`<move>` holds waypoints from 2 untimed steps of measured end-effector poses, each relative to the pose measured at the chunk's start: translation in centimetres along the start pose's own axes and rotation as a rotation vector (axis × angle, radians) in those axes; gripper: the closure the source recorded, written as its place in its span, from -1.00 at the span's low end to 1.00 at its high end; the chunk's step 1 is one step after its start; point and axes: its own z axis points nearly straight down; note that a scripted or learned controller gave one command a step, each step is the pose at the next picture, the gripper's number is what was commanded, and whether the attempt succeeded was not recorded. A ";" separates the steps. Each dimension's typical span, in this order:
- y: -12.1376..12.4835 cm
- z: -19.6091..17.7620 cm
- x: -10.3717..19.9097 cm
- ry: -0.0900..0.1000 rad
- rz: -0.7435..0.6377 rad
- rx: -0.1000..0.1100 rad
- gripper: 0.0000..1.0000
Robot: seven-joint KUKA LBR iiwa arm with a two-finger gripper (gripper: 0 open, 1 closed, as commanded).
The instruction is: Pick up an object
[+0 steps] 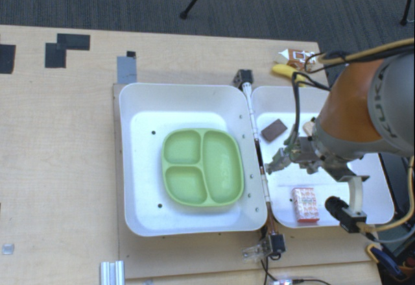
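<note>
A small brown block lies in the right bin, near its left wall. A small red-and-white patterned box lies near that bin's front edge. My gripper hangs low over the right bin's left side, between the block and the box and touching neither. Nothing shows held in it. The grey and orange arm covers much of the right bin's middle and back.
The left bin holds a light green divided plate. A metal rail runs between the two bins. A yellow item and a small wrapper lie on the bench behind the right bin. Cables run at the front right.
</note>
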 end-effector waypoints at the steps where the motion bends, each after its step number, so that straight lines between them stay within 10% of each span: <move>1: -0.1 0.0 -4.1 -0.001 0.002 0.000 -1.00; 2: -0.1 9.4 -6.8 -0.001 0.003 0.001 -1.00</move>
